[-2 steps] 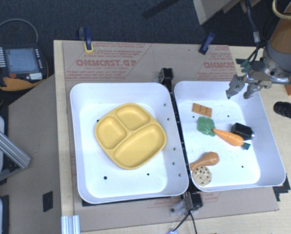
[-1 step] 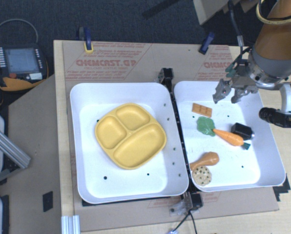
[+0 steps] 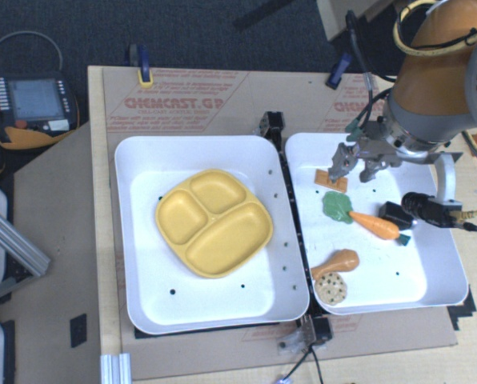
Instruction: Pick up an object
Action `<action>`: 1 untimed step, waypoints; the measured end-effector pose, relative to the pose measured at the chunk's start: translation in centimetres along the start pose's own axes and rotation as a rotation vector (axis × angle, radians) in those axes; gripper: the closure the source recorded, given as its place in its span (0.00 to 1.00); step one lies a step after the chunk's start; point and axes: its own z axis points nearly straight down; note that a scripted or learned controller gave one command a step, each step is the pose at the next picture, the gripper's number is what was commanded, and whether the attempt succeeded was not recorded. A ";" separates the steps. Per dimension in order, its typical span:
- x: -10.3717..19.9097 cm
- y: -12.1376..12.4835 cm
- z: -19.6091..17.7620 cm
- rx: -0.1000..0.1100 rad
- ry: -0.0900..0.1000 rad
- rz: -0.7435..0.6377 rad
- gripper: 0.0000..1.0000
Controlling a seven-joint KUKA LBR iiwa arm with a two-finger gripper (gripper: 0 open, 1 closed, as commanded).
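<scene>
Hovering jaws (image 3: 353, 165) nr small orange-brown block (image 3: 331, 181) — flat, tilted

Arm (image 3: 442, 54) cut off at right edge, brown block (image 3: 331, 181) partly hidden under end effector (image 3: 357, 165)

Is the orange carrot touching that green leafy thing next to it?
Touching. The camera view shows the carrot with its thick end butting straight against the green leafy piece, no white bin floor between them.
</scene>
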 end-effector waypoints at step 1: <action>4.2 -2.0 0.7 0.001 0.001 -0.002 1.00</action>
